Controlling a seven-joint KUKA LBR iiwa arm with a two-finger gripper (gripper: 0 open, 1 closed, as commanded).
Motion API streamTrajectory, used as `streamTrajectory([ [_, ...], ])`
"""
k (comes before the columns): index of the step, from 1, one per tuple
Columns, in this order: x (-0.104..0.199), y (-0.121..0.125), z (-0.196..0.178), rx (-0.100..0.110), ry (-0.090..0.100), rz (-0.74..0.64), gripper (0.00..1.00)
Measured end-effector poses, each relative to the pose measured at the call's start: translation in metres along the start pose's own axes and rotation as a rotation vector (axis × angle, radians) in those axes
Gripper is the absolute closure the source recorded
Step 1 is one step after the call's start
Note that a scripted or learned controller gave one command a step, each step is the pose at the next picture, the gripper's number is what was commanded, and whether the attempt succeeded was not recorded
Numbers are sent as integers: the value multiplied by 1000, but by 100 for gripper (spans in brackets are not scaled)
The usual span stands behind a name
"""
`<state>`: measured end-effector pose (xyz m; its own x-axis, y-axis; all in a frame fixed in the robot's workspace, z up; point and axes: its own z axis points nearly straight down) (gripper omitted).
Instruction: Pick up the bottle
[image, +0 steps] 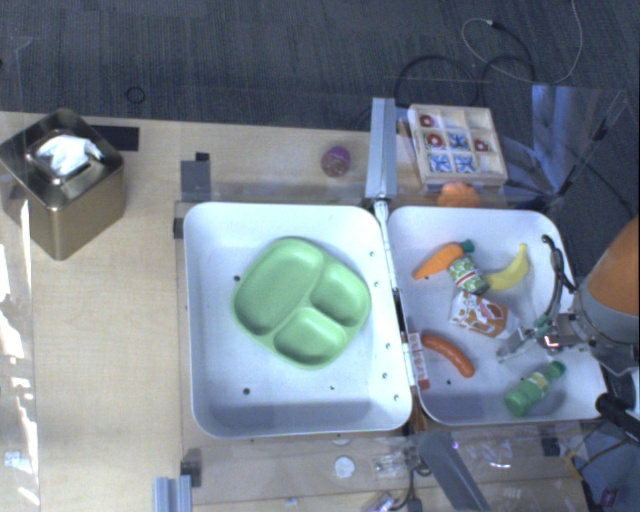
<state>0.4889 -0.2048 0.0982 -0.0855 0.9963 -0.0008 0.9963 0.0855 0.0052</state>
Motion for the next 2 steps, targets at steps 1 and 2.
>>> streamTrajectory([
  [1, 9, 3, 8, -6, -4, -253, 0],
  [2, -1, 1, 7, -3, -4, -487, 0],
])
